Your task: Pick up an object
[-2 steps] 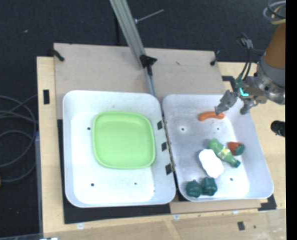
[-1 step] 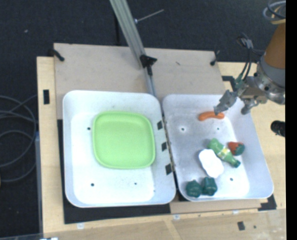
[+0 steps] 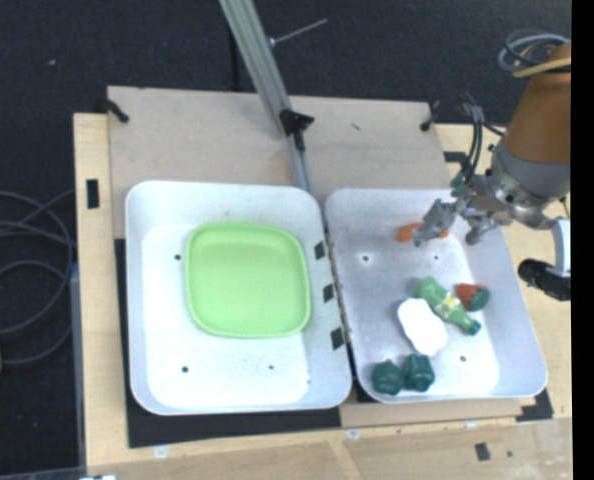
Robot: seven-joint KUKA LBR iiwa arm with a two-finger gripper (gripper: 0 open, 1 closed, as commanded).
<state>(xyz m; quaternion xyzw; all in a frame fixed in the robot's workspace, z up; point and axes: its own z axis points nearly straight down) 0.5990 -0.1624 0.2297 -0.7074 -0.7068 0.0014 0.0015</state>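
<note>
Reaching in from the right, the grey arm with its orange band hung over the far side of the right bin point(image 3: 517, 298). The gripper point(image 3: 457, 223) pointed down with its two fingers spread apart and nothing between them. A small orange thing point(image 3: 409, 233) lay just beside the left finger, on the bin floor. Nearer the front sat a green bottle point(image 3: 449, 308), a red piece point(image 3: 471, 294), a white lump point(image 3: 421, 326) and two dark green blocks point(image 3: 403, 374), close together. The left bin point(image 3: 157, 268) held a green plate point(image 3: 247, 278). Bare floor lay around the orange thing.
</note>
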